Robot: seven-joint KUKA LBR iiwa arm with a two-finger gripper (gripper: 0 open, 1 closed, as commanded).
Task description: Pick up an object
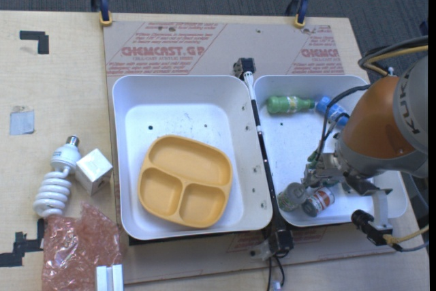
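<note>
We cannot tell how the gripper [315, 182] is set above the small red-and-white can [320, 201] and crumpled grey lump [293, 197] in the right white bin [289, 136]. We fear catching both. The grey arm's orange band [371, 120] leans over from the right.

The two white bins [180, 95] looked like smooth, faintly glossy plastic. Inside the left one, the yellow divided tray [184, 180] had a matt plastic finish. Right of the tray, a green bottle [289, 104] shone like glossy plastic, and a small can [319, 201] looked metallic. Left of the tray lay a glossy white spiral bulb [54, 184] and crinkled pink film [78, 249]. The tabletop [51, 92] looked like matt, pale wood.
</note>
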